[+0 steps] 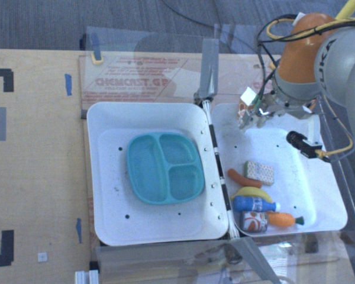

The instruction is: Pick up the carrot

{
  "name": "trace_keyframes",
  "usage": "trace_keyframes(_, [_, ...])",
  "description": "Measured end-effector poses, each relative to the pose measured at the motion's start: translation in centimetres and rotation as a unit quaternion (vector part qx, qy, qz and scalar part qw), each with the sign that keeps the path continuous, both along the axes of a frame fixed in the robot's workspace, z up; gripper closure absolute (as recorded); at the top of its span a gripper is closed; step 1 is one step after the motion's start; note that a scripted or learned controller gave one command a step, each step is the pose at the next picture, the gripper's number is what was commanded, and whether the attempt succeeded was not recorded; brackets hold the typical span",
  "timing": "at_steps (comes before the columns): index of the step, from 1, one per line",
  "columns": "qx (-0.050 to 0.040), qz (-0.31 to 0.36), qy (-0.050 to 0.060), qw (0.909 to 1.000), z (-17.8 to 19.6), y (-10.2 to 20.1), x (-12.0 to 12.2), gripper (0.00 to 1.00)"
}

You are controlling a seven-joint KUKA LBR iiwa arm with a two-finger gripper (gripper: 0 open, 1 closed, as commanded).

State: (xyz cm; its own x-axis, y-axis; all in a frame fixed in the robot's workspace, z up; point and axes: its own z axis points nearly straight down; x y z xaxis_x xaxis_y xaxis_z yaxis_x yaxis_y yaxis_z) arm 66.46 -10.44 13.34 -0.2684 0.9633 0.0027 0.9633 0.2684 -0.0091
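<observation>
Arm [319,52] reaches in, end effector [248,118] pointing down.

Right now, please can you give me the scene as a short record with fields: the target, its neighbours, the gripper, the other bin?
target: carrot, lying at the near edge of the right bin
neighbours: can at its left; blue bottle, banana, sausage and sponge beyond
gripper: over the far part of the right bin, away from the carrot
left bin: holds a teal divided plate

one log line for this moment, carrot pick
end effector: above right bin's far end | carrot: near edge, beside can | grasp: not yet
</observation>
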Motion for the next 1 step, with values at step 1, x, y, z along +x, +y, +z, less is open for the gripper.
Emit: trace_keyframes(1, [-0.0003,0.000,-0.005,1.0000,0.13,0.02,0.24,0.00])
